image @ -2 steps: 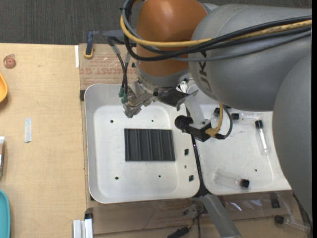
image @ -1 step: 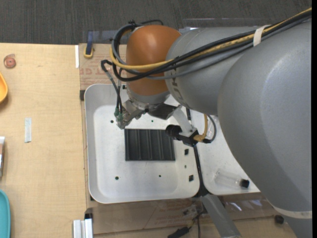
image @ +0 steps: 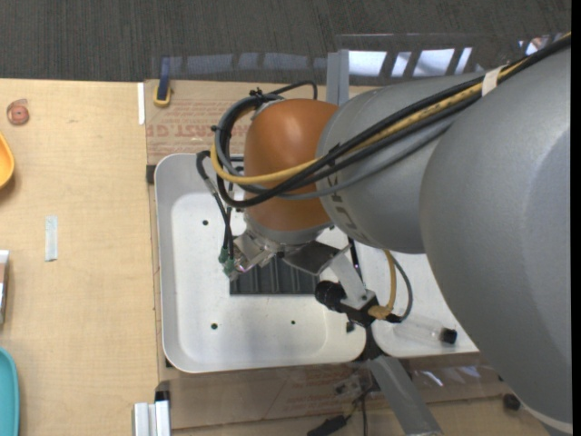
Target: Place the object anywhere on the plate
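White bin [image: 186,334], arm's orange band [image: 286,166] above, gripper [image: 272,275] inside

Your arm's big matte-grey rounded casing [image: 472,180] has a smooth, seamless surface. Below it you see the glossy orange dome-shaped band [image: 281,166], and beneath that a narrower grey metal collar [image: 272,236]. A bundle of black cables with one yellow hose [image: 272,178] loops across the orange band and runs up along the grey casing, bound near the top by a pale strip of tape [image: 490,82]. A small green circuit piece [image: 225,260] and black knobbed fittings [image: 329,293] hang under the collar.
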Motion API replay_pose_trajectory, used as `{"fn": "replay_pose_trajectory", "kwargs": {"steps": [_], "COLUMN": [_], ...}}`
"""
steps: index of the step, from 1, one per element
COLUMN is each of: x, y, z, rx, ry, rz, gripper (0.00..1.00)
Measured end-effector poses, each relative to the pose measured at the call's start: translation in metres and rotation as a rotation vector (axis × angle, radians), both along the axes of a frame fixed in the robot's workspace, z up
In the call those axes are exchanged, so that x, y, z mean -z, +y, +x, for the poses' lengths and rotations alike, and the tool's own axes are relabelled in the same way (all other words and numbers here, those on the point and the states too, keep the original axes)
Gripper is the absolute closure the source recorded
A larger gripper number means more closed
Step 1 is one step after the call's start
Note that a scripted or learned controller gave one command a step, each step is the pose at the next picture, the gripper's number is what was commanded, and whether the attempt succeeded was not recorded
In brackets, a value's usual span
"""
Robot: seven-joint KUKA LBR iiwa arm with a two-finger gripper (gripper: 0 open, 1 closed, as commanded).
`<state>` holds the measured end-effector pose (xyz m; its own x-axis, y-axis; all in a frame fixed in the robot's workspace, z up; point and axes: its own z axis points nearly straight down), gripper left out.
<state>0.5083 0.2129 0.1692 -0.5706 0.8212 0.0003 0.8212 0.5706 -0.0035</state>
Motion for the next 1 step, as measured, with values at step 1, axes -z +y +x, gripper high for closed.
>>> {"fn": "replay_pose_trajectory", "kwargs": {"steps": [1], "x": [-0.1371], "y": [-0.0171], "z": [0.049], "rx": [-0.165], "ry": [-0.003], "rz": [0.0], "gripper": [1.0]}}
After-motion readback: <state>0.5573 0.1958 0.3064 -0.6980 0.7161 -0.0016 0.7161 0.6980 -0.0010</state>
